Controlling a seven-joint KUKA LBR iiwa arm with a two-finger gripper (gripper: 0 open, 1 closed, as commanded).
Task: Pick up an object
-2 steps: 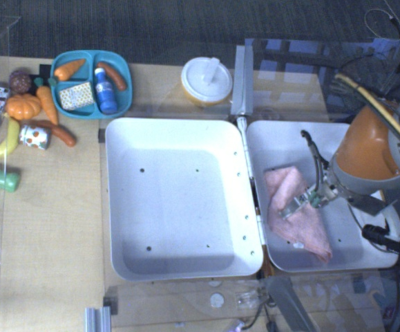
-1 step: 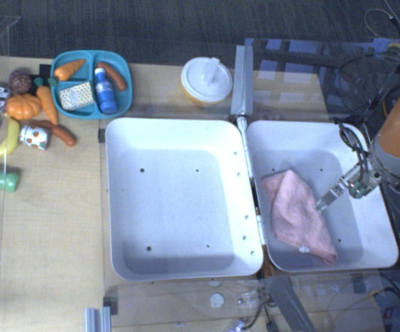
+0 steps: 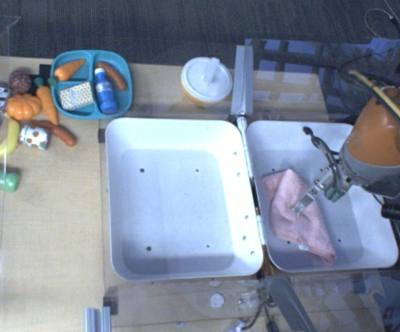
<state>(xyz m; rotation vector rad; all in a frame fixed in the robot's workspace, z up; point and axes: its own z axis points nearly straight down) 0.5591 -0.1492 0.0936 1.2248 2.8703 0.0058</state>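
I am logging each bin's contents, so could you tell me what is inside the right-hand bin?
The right bin holds a crumpled pink cloth, with the gripper down on it. Whatever might lie beneath the cloth is covered and cannot be seen.

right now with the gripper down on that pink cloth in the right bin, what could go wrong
The gripper meets the pink cloth near its middle, where it lies flat, so the fingers may pinch too little fabric and it could slip out on the lift. The cloth is limp and spreads toward the right bin's near wall, so a raised corner might drag or snag on the rim.
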